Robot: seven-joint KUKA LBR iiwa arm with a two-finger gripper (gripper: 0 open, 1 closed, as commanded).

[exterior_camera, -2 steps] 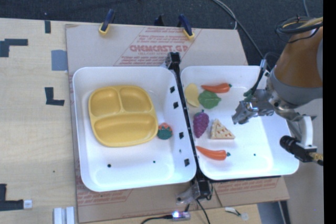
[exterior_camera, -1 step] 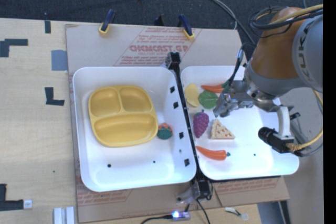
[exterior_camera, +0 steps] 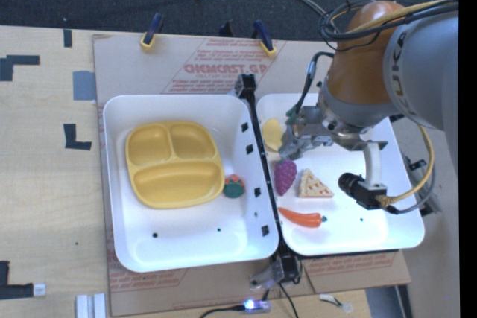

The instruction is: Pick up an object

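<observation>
The left bin [exterior_camera: 123, 234] holds a yellow divided plate [exterior_camera: 174, 163] with three compartments, lying flat toward the bin's upper left; just beside the plate's lower right corner sits a small green and orange toy [exterior_camera: 233, 187], touching or nearly touching the plate's rim; a black clip-studded divider [exterior_camera: 256, 160] marks where the two bins meet.

In the right bin [exterior_camera: 373, 238], close to its left wall, a pale yellow piece [exterior_camera: 272, 134] lies near the top; below it a purple bunch of grapes [exterior_camera: 285, 176]; just right of the grapes, almost touching, a wedge of cheese-like sandwich toy [exterior_camera: 314, 186]; below both, apart from them, an orange carrot or pepper with a green end [exterior_camera: 301, 217].

The gripper [exterior_camera: 292, 147] hangs over the right bin's left part, between the yellow piece and the grapes, its metal fingers [exterior_camera: 297, 141] pointing down and left; whether they stand apart or together cannot be told from this slant, and nothing is seen between them; the tip is just above the grapes, contact unclear; the grey arm [exterior_camera: 417, 63] with its orange band [exterior_camera: 369, 48] fills the upper right.
</observation>
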